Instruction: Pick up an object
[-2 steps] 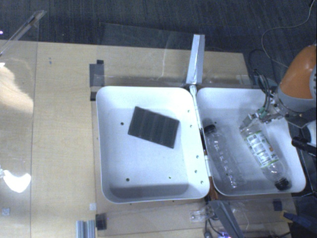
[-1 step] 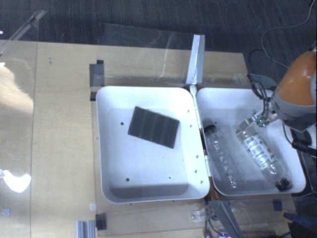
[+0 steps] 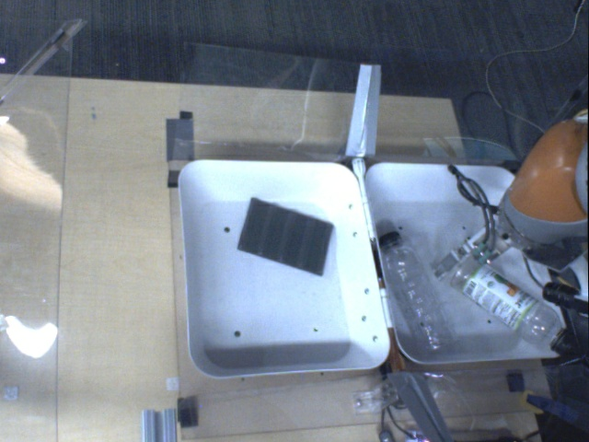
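Bottles are what I have to work with in the right bin (image 3: 433, 187), and both are clear plastic, so they nearly vanish against the white floor. One clear bottle with a black cap (image 3: 411, 288) lies on its side along the bin's left wall, cap end toward the far side, body running toward the near rim; I make it out mostly from its ridged outline and glints. A second bottle with a printed label (image 3: 502, 299) lies tilted in the right half of the same bin, its label white with green and dark marks, its lower end near the bin's right near corner.

From my screen the arm (image 3: 552, 187) comes in at the right, its orange band big and blurred above the wrist, with dark cables looping across the bin's far right part. Its gripper (image 3: 481, 250) sits low over the upper end of the labelled bottle, just beside or touching it; I cannot tell which, and I cannot tell whether it is gripping anything, since the tip is small and tangled with reflections.

Over in the left bin (image 3: 207, 247) a dark grey ribbed pad (image 3: 285, 236) lies flat, turned at a slant, in the far half and apart from every wall.
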Tool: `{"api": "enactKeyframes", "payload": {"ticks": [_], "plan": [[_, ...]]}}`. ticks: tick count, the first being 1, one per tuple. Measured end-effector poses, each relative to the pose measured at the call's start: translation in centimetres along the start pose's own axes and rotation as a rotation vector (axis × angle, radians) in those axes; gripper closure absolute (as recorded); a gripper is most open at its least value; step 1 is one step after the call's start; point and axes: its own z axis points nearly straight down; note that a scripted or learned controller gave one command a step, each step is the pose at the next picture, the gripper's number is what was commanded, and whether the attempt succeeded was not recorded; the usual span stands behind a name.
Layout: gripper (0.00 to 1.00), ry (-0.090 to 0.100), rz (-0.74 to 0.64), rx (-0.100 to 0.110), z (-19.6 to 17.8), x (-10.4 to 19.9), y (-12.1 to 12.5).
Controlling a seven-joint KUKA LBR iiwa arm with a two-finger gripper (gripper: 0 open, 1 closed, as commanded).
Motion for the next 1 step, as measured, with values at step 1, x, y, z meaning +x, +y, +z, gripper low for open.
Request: {"api": "enactKeyframes", "payload": {"ticks": [1], "plan": [[0.00, -0.003, 0.079, -0.001, -0.07, 2.01, -1.66]]}}
